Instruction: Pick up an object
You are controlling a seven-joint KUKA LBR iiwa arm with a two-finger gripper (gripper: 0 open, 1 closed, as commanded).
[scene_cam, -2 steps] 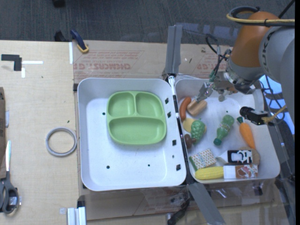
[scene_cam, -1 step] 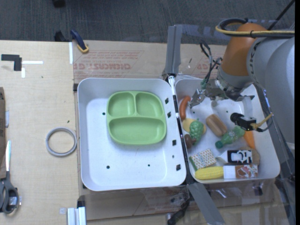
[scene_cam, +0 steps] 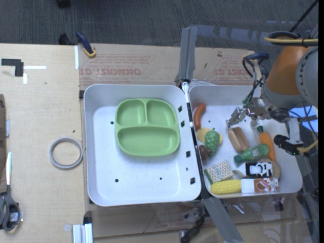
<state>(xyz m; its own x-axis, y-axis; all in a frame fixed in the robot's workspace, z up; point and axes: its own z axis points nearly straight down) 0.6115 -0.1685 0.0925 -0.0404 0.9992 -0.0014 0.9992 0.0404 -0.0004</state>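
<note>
Hovering gripper (scene_cam: 238, 117) in right bin (scene_cam: 223, 101), fingers spread, nothing pinched. You've got hot dog (scene_cam: 238, 139) just below tips, long axis running slantwise away toward bin's front.

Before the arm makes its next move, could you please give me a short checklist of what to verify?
1. Hand is over the right bin: ok.
2. A target lies close by, the hot dog just below the hand: ok.
3. An object is already held: cannot tell.
4. Room around the target: not ok, the green bottle and carrot crowd it.
5. Green plate in the left bin is away from the arm: ok.
</note>
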